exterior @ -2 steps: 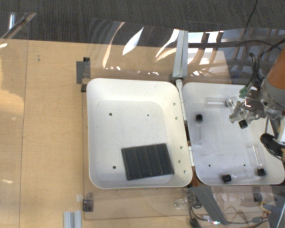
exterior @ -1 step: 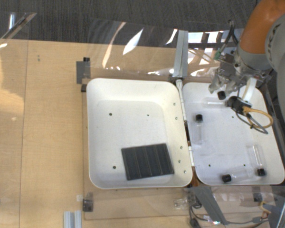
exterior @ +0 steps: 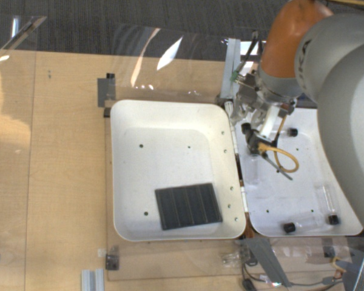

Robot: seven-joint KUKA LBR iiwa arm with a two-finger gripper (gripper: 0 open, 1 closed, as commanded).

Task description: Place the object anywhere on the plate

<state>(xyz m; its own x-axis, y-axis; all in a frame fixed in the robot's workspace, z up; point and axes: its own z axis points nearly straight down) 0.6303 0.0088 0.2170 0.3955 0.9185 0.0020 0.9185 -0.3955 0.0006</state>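
Note:
The plate (exterior: 188,206) is a dark grey ridged rectangle lying flat in the left white bin (exterior: 127,162), near its front edge. My gripper (exterior: 252,121) hangs over the far left corner of the right white bin (exterior: 303,180), close to the wall between the two bins. The wrist hides its fingertips, and I see nothing held there. A faint clear tube-like thing (exterior: 326,200) lies in the right bin near the front right, well away from the gripper. The plate has nothing on it.
Two small black pieces (exterior: 288,227) (exterior: 332,219) sit along the right bin's front edge. The big grey arm with its orange band (exterior: 291,23) covers the right bin's far right side. A clear panel stands behind the left bin.

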